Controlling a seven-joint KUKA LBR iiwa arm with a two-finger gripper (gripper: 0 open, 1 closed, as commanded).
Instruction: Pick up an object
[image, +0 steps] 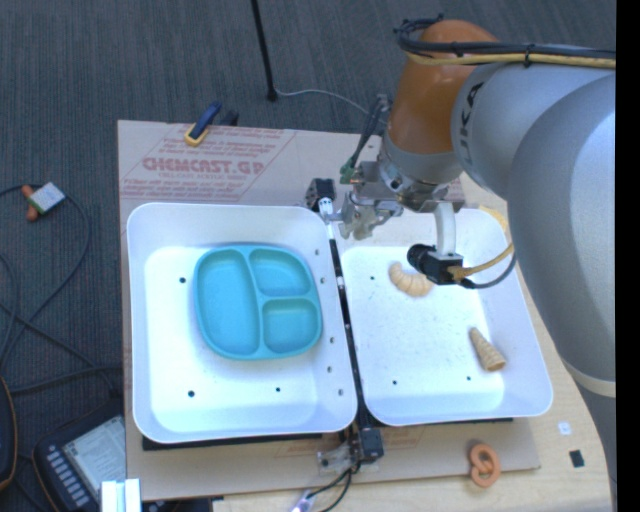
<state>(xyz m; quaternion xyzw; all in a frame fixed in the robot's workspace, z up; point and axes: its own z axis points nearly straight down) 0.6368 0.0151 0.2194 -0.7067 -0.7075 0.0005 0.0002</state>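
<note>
- Ring (484, 464), orange, lies on the bench just outside the right bin's (425, 355) near edge.
- Tan cone (488, 349) lies in that bin, near right.
- Blue divided plate (259, 302) fills the middle of the left bin (170, 392).
- Pale croissant-shaped piece (409, 280) lies farther back in the right bin.
- Gripper (362, 222) hovers over the right bin's far left corner; released or clenched cannot be told.

Smooth, faintly glossy blue plastic in the divided tray (258, 302), smooth white plastic in both bins (170, 390), matt brown cardboard (200, 165) beneath, rough grey carpet (60, 100) around, glossy grey and orange shells on the arm (540, 130).
</note>
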